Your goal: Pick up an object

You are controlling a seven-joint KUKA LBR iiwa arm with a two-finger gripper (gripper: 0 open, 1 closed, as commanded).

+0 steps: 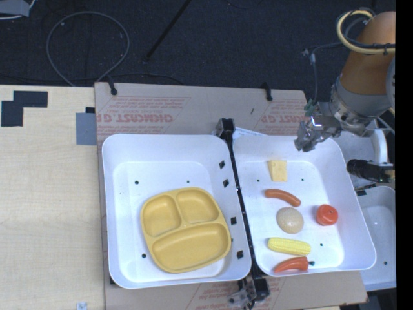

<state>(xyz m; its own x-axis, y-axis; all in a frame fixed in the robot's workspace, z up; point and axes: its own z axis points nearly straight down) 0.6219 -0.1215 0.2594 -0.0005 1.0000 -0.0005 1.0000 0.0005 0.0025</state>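
- Your gripper point(308, 141) hangs over the far rim of the right bin point(352, 186). I cannot tell if it is loose or squeezed, and I see nothing in it.
- The toy food lies in that bin. The cheese point(278, 170) is nearest to you. Next come a sausage point(282, 197), a round potato point(290, 220) and a tomato point(326, 214).
- Go for the cheese, I think. It sits alone, apart from the rest.
- Come straight down over its middle. Do not bump the rim.
- The yellow plate point(186, 228) in the left bin point(122, 173) is wide and flat, so leave it.

One fixed camera looks down at a slant from above the bench. It takes in both white bins point(115, 173) side by side. The arm point(364, 76) enters at the right.
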